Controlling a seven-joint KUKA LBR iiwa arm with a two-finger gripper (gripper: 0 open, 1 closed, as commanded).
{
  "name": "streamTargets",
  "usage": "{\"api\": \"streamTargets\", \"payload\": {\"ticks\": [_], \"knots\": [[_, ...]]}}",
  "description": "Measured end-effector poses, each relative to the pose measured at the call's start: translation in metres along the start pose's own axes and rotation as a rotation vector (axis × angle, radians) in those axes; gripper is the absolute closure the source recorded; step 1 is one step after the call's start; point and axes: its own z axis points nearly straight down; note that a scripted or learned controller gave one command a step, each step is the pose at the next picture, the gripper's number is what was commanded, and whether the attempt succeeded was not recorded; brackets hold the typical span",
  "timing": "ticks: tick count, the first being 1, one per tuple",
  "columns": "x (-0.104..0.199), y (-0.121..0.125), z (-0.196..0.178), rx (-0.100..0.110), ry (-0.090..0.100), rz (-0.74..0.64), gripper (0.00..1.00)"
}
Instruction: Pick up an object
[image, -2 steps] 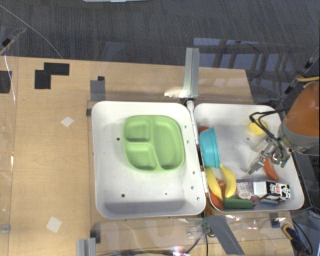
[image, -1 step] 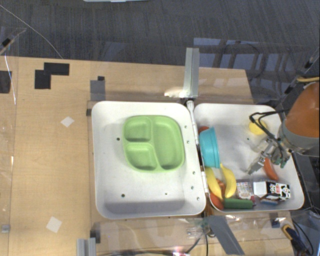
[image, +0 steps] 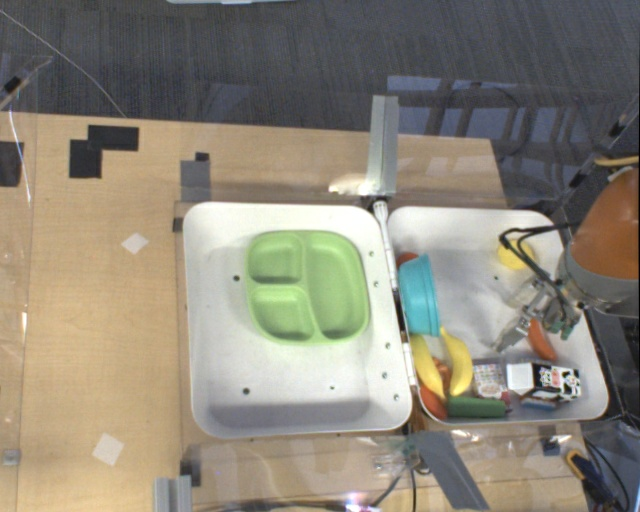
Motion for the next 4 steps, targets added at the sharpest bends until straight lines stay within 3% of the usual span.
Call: {"api": "streamTargets", "payload": {"ticks": [2,3,4], "knots": [[-0.001,-0.001,0.000,0.000,0.003,0.144,0.00],[-0.005,0.001,-0.015,-0.004,-0.012,0.138,1.00],[0.073,0.115,-0.100,-0.006,0.004,0.186,1.00]]}}
